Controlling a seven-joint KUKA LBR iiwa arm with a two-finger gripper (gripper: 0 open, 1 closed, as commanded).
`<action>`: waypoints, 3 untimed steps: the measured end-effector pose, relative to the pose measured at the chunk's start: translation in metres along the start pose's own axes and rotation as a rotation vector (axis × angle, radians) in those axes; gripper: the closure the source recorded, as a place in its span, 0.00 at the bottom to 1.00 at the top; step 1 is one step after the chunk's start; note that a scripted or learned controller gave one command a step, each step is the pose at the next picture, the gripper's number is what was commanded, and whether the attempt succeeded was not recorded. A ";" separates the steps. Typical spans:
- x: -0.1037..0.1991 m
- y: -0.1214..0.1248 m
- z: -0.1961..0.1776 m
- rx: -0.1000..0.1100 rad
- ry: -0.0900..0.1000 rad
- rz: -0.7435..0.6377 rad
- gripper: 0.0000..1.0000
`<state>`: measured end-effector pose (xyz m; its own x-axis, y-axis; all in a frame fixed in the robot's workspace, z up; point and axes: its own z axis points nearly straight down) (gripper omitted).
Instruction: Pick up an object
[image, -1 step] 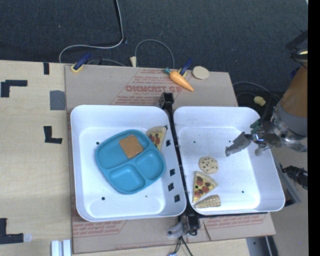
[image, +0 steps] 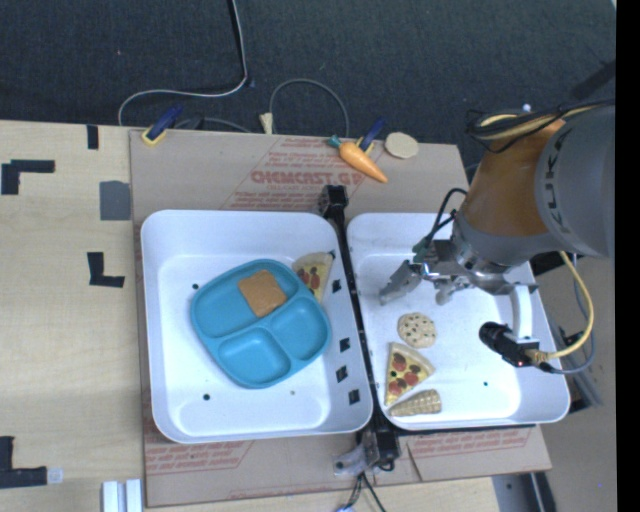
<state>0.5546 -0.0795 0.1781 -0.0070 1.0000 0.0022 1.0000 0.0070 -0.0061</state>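
In the right bin (image: 500, 405) lie a round chocolate-chip cookie (image: 416, 329), a pizza slice (image: 406, 370) and a waffle cone piece (image: 416, 403). My gripper (image: 420, 285) hangs over the bin's upper middle, just above the cookie, with its two grey fingers spread apart and nothing between them. The left bin (image: 170, 400) holds a blue divided plate (image: 262, 325) with a brown toast slice (image: 263, 292) on it, and another pizza slice (image: 316, 271) beside the plate's upper right.
A toy carrot (image: 361, 161) and a small round tan piece (image: 402, 146) lie on the cardboard behind the bins. A black divider (image: 350, 320) runs between the bins. Cables trail at the back and off the arm's right side.
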 end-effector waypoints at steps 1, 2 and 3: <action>-0.040 0.015 0.097 -0.010 -0.005 0.008 0.00; -0.021 0.114 0.092 -0.013 -0.005 0.000 0.00; -0.020 0.114 0.092 -0.006 -0.004 0.006 0.00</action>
<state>0.6685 -0.0989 0.0856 -0.0010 1.0000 -0.0017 1.0000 0.0010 -0.0003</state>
